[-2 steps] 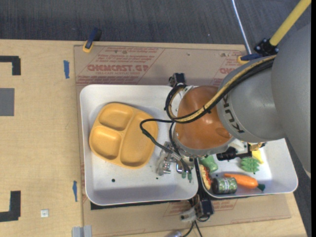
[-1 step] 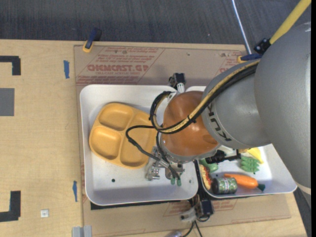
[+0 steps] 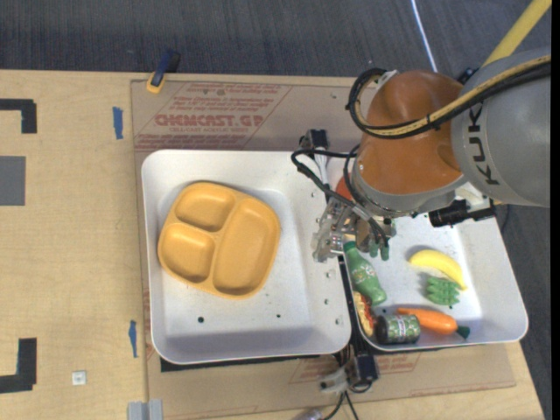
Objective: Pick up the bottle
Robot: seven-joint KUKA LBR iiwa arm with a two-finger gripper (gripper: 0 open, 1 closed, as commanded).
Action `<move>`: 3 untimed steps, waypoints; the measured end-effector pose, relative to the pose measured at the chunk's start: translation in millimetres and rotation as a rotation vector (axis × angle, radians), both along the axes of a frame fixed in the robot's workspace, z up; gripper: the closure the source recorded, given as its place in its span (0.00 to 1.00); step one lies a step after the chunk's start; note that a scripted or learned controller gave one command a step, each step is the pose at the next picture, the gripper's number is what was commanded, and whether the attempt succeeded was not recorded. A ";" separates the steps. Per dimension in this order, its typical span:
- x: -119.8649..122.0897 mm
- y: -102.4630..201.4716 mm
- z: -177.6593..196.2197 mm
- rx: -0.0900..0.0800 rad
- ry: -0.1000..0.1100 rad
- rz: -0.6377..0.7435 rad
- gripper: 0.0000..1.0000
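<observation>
Though the gripper sits right over the green bottle top, jaw state can't be told; bottle lies lengthwise toward near-right (beside the bins' shared wall).

The grey arm reaches in from the right, orange-banded wrist pointing its gripper downward.

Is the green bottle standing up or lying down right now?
Lying down: the green bottle lies lengthwise along the right bin's left wall, cap end at the gripper.
</observation>
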State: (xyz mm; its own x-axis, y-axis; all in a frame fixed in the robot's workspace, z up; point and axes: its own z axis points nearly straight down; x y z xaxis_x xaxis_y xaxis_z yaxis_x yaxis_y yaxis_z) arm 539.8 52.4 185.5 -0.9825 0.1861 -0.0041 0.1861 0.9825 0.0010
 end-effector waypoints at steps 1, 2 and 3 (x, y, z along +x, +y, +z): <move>-60.6 46.4 -23.0 0.001 0.004 -0.039 1.00; 36.8 -6.3 50.0 0.000 -0.003 0.178 1.00; -9.5 48.0 -48.3 0.001 0.003 0.161 1.00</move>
